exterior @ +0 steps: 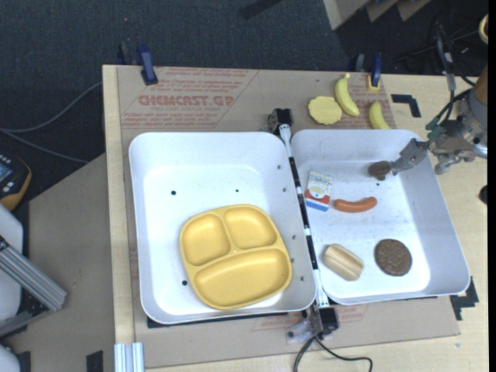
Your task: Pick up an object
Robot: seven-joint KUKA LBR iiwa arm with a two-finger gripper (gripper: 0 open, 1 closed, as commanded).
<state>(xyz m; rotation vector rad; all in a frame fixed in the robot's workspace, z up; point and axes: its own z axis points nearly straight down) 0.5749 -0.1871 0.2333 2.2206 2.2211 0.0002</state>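
The reddish-orange sausage-shaped toy hot dog (355,204) lies flat near the middle of the right shallow white bin (438,215), just right of a small white carton with red and blue print (318,190) that sits against the bin's left wall. Toward the near edge rest a tan bread-roll-shaped toy (342,261) and, to its right, a round dark-brown patty-like disc (393,256), the two a little apart. The grey two-finger gripper (381,170) reaches in from the right over the bin's far right part, above and right of the hot dog and apart from it; whether anything sits between its tips I cannot tell. The left shallow white bin (155,169) holds a yellow three-compartment plastic plate (234,255). Beyond the bins, on the bench (194,95), lie two yellow toy bananas (346,96) and a round yellow piece (325,110)
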